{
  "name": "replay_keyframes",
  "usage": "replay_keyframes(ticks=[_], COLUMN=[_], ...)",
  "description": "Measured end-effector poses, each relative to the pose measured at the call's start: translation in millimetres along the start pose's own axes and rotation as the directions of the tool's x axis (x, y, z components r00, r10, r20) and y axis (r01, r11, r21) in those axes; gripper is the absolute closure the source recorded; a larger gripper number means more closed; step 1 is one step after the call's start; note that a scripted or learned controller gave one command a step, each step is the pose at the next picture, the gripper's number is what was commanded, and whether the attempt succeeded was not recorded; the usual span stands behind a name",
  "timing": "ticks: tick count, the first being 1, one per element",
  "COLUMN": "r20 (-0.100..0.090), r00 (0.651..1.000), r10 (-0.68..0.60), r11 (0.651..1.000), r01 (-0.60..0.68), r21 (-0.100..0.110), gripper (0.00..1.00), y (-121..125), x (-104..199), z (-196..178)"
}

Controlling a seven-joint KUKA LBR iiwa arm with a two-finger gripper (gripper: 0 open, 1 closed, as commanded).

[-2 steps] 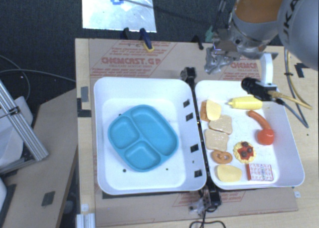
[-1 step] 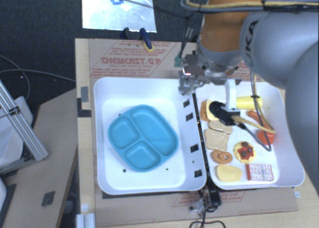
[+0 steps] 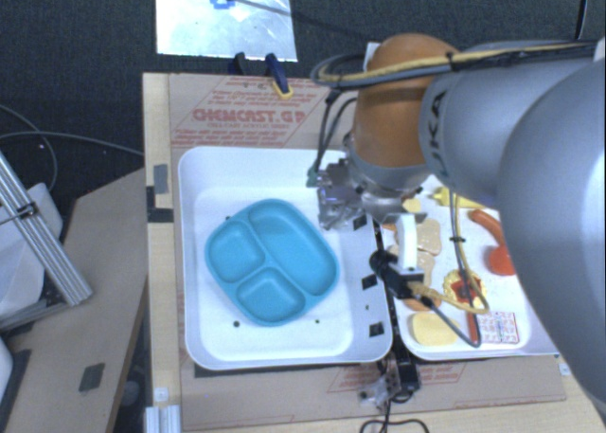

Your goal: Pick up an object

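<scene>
A blue plate (image 3: 270, 261) with three compartments lies flat in the left white bin (image 3: 204, 327). My gripper (image 3: 337, 204) hangs over that bin's right side, just above the plate's upper right rim; I cannot tell whether it touches the plate. The right bin (image 3: 530, 346) holds several small items: an orange-red piece (image 3: 486, 222), a red piece (image 3: 501, 260), tan pieces (image 3: 428, 236), a yellow disc (image 3: 431, 329) and a patterned card (image 3: 498, 327). The arm hides much of the right bin.
The grey arm with its orange band (image 3: 398, 109) crosses in from the upper right over the right bin. A cardboard sheet (image 3: 237, 114) lies under both bins, with a shiny square panel (image 3: 222, 0) behind it. A metal frame (image 3: 38, 242) stands at the left.
</scene>
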State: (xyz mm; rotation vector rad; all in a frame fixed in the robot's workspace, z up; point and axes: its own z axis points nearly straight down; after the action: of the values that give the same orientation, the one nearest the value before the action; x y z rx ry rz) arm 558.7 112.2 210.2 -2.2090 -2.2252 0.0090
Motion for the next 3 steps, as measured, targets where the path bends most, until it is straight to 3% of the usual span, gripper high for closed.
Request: replay_keyframes(ticks=[1, 2, 3], r20=[-0.005, -0.001, -0.001], r00=[1.0, 1.0, 1.0], r10=[0.001, -0.005, -0.012], r11=[1.0, 1.0, 1.0], r01=[-0.001, 0.005, 0.012], r21=[-0.025, -0.014, -0.015], gripper=[1.0, 1.0, 1.0], y=[-43.0, -42.1, -41.6], x=[-3.7, -3.6, -3.4], z=[-157.4, -159.2, -169.8])
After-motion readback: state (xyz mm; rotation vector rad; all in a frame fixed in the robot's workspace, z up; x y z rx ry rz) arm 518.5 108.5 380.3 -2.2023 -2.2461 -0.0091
